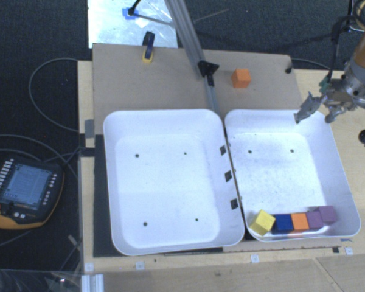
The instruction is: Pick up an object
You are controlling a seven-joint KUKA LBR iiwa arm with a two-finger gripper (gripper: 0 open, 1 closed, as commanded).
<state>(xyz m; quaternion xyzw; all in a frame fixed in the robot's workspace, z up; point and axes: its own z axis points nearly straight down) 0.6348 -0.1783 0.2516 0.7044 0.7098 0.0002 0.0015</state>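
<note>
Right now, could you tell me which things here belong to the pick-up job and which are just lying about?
Job:
- gripper, open, above right bin's far rim
- right bin
- yellow cube, blue cube, orange cube, purple cube, along its near wall

Lying about:
- left bin
- orange block on board
- pendant
- clamp

Dark carpeted floor (36, 23) all around. Brown board (170, 84) over a pale bench (274, 272). Bright reflective patch (118, 11) at top, perhaps foil. Handheld control pendant (23, 190) lying left, cabled.
</note>
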